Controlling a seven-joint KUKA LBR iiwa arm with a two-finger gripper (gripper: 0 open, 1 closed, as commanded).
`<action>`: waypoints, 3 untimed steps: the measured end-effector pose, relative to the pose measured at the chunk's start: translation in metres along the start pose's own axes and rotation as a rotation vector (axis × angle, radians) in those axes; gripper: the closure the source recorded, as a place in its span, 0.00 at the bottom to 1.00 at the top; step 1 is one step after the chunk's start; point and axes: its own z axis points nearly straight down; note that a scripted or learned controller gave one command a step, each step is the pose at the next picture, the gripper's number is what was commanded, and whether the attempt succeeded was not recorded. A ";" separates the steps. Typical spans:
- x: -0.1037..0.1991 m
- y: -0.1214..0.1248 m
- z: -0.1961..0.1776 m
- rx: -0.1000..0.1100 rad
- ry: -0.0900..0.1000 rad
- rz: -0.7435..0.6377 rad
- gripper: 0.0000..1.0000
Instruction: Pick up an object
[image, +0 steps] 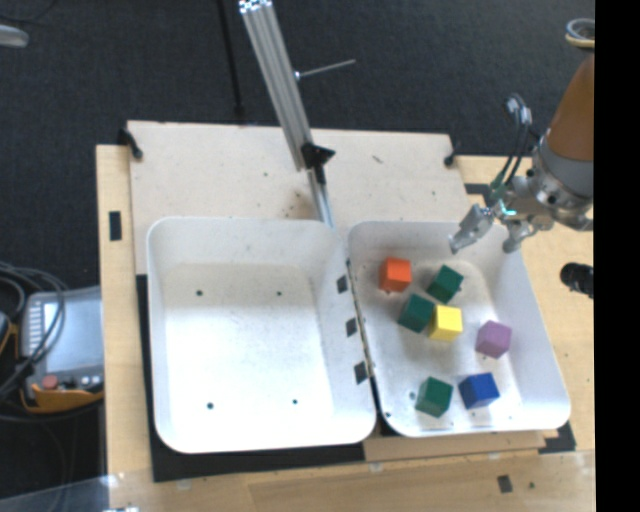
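Gripper (492, 230) hangs over the right bin (530, 330), fingers spread and holding nothing. Orange cube (396, 274) sits nearby below.

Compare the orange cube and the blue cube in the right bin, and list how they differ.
Colour: the orange cube is orange, the blue cube is blue.
Place: the orange cube sits near the far left of the right bin; the blue cube lies near its front edge.
Neighbours: the orange cube stands apart from the others; the blue cube sits close beside a green cube.
Both look about the same size, and both rest on the bin floor.
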 end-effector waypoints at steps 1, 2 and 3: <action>0.000 0.001 -0.003 -0.005 -0.002 -0.001 0.00; -0.008 0.006 0.045 0.000 -0.002 0.003 0.00; -0.018 0.010 0.102 0.001 -0.002 0.004 0.00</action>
